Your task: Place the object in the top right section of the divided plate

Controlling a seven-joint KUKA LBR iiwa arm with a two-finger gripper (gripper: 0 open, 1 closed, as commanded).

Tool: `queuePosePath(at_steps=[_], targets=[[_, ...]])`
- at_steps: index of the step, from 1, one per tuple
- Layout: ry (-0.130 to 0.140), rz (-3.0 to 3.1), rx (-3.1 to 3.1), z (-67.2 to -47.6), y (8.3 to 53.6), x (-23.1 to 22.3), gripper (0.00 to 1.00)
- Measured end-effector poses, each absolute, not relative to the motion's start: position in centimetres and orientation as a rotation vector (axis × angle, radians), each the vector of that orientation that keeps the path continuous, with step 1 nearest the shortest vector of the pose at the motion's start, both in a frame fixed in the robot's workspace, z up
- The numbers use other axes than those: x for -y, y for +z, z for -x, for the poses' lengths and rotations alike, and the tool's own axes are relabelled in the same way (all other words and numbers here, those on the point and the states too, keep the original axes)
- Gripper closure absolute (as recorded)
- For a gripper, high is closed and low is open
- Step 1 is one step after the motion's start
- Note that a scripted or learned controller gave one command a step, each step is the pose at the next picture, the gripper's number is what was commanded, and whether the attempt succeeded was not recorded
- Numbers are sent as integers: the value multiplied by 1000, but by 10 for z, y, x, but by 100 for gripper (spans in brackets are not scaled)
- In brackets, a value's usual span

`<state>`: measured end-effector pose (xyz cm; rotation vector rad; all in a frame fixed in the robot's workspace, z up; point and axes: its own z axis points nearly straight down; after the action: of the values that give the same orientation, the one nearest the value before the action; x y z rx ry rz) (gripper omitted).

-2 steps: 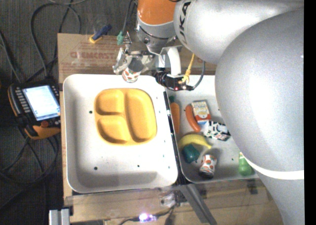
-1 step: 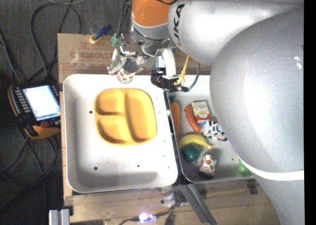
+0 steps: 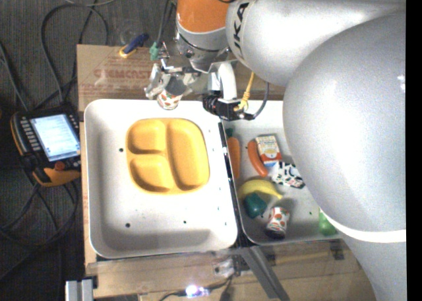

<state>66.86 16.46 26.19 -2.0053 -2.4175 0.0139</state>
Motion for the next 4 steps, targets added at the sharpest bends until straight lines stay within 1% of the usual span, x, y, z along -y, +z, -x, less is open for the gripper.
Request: queuePosePath(at_steps=[1, 3, 4], targets=[[8, 1942, 2470, -668, 246, -155, 100], [16, 1936, 2470, -668, 261, -157, 100], [8, 1842, 2545, -663, 254, -162, 100]])
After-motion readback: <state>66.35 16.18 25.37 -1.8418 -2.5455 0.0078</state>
